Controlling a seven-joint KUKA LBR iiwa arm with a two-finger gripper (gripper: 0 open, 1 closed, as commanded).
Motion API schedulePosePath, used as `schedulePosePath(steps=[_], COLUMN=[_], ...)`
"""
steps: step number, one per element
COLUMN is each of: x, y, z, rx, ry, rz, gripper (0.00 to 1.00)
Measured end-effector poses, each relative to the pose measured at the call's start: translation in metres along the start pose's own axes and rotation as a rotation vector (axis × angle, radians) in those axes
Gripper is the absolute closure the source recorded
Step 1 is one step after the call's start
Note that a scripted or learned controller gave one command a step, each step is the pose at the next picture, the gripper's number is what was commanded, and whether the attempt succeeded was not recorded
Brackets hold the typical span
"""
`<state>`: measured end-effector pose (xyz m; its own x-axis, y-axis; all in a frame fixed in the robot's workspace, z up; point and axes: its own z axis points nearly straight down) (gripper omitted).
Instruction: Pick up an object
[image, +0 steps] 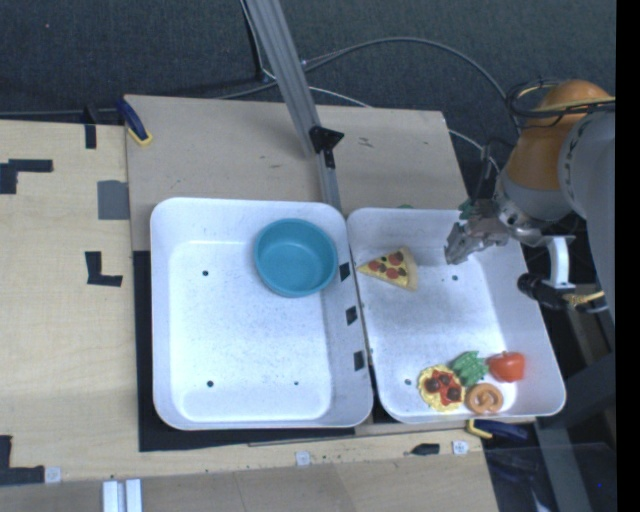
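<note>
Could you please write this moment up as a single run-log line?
gripper: over right bin, nothing visibly held | pizza slice: left of gripper, apart | blue bowl: left bin | pick: not yet done

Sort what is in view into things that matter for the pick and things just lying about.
For the pick:
gripper
pizza slice
right bin
pile of toy food

Lying about:
blue bowl
left bin
cables
</note>
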<state>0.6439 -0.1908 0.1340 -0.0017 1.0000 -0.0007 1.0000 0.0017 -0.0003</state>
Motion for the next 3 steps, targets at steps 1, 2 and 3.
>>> schedulePosePath(steps=[1, 2, 3], x=[0.001, 0.001, 0.054], y=[0.001, 0.001, -0.004], z=[-0.042, -0.076, -0.068], rx=[-0.003, -0.002, 0.000], ry=[0.000, 0.000, 0.002], rz=[0.001, 0.001, -0.002], gripper=[1.00, 1.00, 1.00])
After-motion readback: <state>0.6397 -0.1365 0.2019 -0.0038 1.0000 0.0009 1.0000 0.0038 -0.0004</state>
